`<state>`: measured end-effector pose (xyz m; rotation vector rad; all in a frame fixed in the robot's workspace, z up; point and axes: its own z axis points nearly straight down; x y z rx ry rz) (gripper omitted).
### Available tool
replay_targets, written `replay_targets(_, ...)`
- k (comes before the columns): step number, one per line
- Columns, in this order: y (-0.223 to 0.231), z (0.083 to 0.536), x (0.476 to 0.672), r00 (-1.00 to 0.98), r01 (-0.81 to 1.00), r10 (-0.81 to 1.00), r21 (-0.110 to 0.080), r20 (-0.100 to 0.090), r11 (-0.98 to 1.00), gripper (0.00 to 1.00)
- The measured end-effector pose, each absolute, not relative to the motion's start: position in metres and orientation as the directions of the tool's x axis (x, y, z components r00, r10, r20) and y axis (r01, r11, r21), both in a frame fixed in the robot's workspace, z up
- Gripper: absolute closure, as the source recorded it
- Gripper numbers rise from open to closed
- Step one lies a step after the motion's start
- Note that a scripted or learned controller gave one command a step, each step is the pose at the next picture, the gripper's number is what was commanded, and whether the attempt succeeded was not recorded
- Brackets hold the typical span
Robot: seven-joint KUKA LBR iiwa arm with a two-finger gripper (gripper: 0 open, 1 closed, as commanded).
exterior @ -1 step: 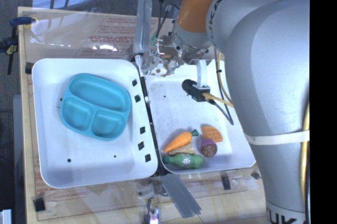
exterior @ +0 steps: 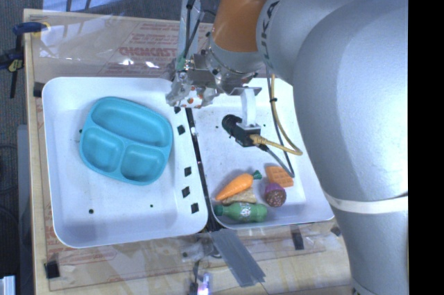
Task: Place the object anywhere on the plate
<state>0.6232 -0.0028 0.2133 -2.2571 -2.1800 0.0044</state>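
Over the far end of the ridge between the two bins, camera view: the pincer [exterior: 186, 94] hangs below the arm [exterior: 347, 78]. It sits just right of and beyond the far right corner of the blue plate [exterior: 126, 139].
- Pincer state: cannot tell whether it is spread or pressed together, as the wrist hardware hides it. A small orange fleck shows at its tip, too small to name.
- The plate lies flat in the left bin [exterior: 62, 203], three compartments, nothing on it.
- Candidate objects are clustered in the near corner of the right bin [exterior: 218, 155]: a carrot [exterior: 234, 187], a green piece [exterior: 244, 212] touching it, an orange block [exterior: 279, 176] and a dark red piece [exterior: 275, 196]. All are well apart from the plate.

Judgement: no object has been placed yet.
- If the fleck is a held object, the move should run left and nearer, to above the large far compartment.
- The drop should be low, so nothing bounces over the rim.
- If nothing is held, the carrot looks the best pick. It lies at the cluster's left edge and should be pinched across its narrow body.
- Risk: clipping the ridge while crossing.
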Motion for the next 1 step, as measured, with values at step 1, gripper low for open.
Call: replay_targets(1, -0.003, 0.2132, 0.6232, 0.035, 0.999, 0.999, -0.005, 0.0, -0.035, 0.0)
